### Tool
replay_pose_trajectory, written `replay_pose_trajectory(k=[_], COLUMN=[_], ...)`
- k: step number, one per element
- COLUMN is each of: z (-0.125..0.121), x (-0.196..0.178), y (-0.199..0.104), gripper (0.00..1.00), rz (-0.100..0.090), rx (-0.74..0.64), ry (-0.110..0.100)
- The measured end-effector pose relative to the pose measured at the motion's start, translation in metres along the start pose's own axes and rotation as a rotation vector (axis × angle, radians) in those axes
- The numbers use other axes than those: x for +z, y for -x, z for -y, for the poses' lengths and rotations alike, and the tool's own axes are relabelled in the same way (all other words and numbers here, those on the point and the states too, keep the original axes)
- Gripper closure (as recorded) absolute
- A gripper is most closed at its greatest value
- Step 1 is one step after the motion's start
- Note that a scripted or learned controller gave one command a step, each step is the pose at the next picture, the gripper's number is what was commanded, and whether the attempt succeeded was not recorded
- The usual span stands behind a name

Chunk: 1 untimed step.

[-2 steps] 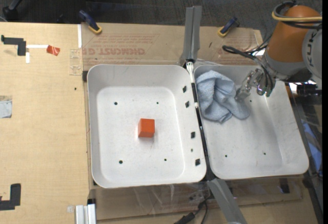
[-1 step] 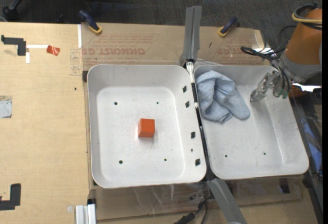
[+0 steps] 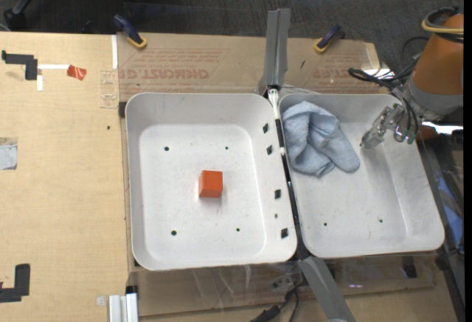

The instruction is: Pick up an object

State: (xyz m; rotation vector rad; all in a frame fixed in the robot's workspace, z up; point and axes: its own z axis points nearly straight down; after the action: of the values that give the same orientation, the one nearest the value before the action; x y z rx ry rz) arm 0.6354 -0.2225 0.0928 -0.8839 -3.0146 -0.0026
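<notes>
The orange-red cube [image 3: 211,184] sits on the floor of the left bin [image 3: 147,239], a little left of that bin's middle and toward its near half, standing flat and apart from every wall. The other thing I could take is the crumpled light-blue cloth [image 3: 317,140], which lies in the right bin [image 3: 413,232] at its far-left corner, bunched against the divider where the two bins meet.

My pincer [image 3: 385,129] hangs over the right bin near its far-right side, to the right of the cloth and not touching it, with bare white floor between us. It is tilted, its tips pointing down and to the left. I cannot tell how my pincer stands, spread or pressed together, because it is small and blurred; nothing shows in it. My orange band [image 3: 442,63] rises behind it at the right edge.

Both bins rest on a brown cardboard sheet [image 3: 184,63] with printed red lettering, clipped at its far edge by two clamps [image 3: 131,32]. To the left stretches the pale wooden bench [image 3: 59,180], with a small red tag [image 3: 76,72] lying on it.
</notes>
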Motion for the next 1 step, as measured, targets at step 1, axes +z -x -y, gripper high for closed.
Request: replay_pose_trajectory(k=[1], z=[-0.0046], x=[0.0029], y=[0.0073], gripper=[1.00], rz=[0.002], rx=[0.021], ry=[0.000])
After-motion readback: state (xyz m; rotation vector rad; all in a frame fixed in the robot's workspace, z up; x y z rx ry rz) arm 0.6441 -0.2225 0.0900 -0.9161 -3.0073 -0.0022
